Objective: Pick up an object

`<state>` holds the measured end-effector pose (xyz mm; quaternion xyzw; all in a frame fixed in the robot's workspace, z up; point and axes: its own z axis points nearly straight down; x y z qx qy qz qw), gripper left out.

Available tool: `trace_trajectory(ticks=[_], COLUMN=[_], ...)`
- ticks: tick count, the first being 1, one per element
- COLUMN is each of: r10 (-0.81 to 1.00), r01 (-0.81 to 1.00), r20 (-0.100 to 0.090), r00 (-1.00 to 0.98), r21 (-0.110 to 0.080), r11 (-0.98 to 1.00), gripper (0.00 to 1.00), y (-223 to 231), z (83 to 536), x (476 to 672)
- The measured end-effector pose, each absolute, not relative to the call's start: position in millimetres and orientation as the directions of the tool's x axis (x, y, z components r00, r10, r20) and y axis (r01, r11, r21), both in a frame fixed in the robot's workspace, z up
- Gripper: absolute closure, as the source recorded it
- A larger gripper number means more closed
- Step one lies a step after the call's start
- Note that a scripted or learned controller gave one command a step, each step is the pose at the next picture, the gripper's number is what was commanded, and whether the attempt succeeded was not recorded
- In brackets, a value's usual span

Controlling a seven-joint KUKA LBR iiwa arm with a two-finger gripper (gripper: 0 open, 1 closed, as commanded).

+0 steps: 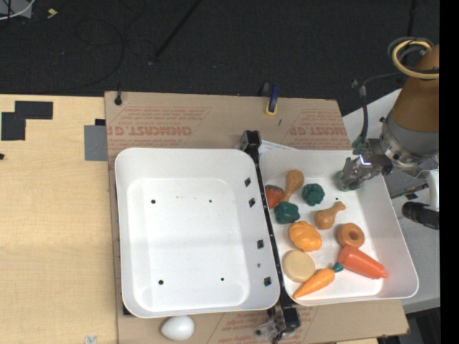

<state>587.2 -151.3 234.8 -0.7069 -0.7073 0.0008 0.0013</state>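
Observation:
The right bin (399, 229) holds several toy foods: a red-orange cone carrot (363, 262), a small orange carrot with a green top (315, 281), a cream disc (298, 265), an orange pepper-like piece (305, 236), a brown donut (351, 234), two tan drumsticks (329, 215) (292, 182), two dark green pieces (313, 193) (287, 211) and a red-orange piece (273, 196). My gripper (349, 177) hangs at the bin's upper right, above bare floor, right of the green piece. Nothing shows between its fingers.
The left bin (186, 228) lies beside it, with black clips (252, 143) along the shared rim. A white egg-shaped object (177, 327) rests outside the left bin's front edge. A blue-yellow clamp (271, 100) sits on the cardboard's far edge.

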Motion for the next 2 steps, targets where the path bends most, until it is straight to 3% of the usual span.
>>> trace_trajectory(ticks=[1, 2], r10=[1.000, 1.000], r01=[1.000, 1.000], r20=[0.004, 0.001], r00=[-0.002, -0.004], r21=[-0.015, -0.001], r11=[0.002, 0.004], gripper=[0.00, 0.00], y=[-120, -92], z=[105, 86], x=[596.0, 645.2])
